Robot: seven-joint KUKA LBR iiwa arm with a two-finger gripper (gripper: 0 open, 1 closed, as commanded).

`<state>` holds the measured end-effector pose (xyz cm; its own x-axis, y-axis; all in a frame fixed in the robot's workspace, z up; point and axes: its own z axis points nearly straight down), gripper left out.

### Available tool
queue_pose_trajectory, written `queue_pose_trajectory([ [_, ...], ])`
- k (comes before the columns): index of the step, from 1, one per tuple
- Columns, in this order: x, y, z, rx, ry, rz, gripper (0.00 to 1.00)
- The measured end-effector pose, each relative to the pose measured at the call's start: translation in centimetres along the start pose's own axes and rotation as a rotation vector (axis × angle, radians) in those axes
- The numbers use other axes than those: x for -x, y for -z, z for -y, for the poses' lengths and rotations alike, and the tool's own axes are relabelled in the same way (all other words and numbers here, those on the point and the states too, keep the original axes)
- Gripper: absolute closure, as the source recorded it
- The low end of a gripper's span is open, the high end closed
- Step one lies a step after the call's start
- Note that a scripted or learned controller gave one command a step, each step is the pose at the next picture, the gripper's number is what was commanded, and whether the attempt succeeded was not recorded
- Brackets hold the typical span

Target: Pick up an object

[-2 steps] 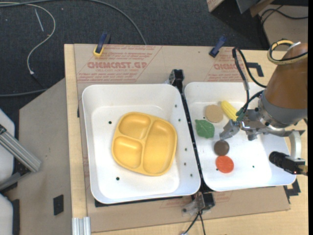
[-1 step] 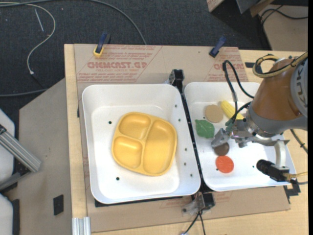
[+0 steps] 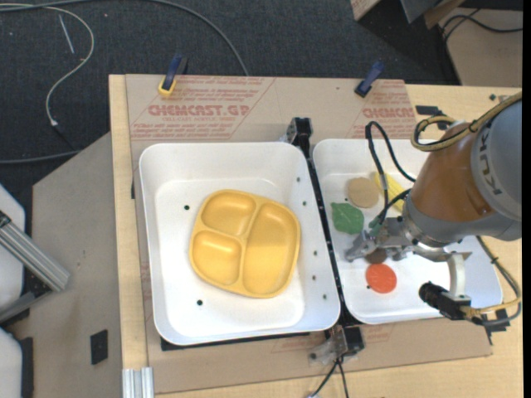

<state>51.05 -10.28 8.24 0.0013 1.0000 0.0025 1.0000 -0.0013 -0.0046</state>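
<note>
A: What is on the worktop (image 3: 207, 106) now?

B: Two shallow white plastic bins stand side by side on a brown cardboard sheet. The left bin (image 3: 166, 181) holds a yellow plastic plate with three compartments (image 3: 246, 243), lying flat near the middle. The right bin (image 3: 348, 301) holds several small things: a flat round red disc (image 3: 382, 279) near the front, a green crumpled piece (image 3: 348, 217) close to the wall between the bins, a round beige disc (image 3: 362, 192) just behind the green one, and a yellow object (image 3: 390, 187) beside the beige disc, partly hidden by the arm.

A: Where is the arm?

B: The grey arm with the orange band (image 3: 452, 185) reaches in from the right and hangs over the right bin. Its pincer (image 3: 377, 247) is low, between the green piece and the red disc, just above the red disc.

A: Is the pincer holding something?

B: I cannot tell. The metal parts are small and dark there, and I cannot see how far it is open or if anything is between them.

A: Anything else?

B: Two blue clamps (image 3: 172, 73) hold the cardboard at the back edge, and black cables run along the arm
</note>
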Motion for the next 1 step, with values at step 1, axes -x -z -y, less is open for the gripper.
queue_pose_trajectory([
  [1,-0.02,1.43,-0.18,0.007,0.001,0.0,1.0],
])
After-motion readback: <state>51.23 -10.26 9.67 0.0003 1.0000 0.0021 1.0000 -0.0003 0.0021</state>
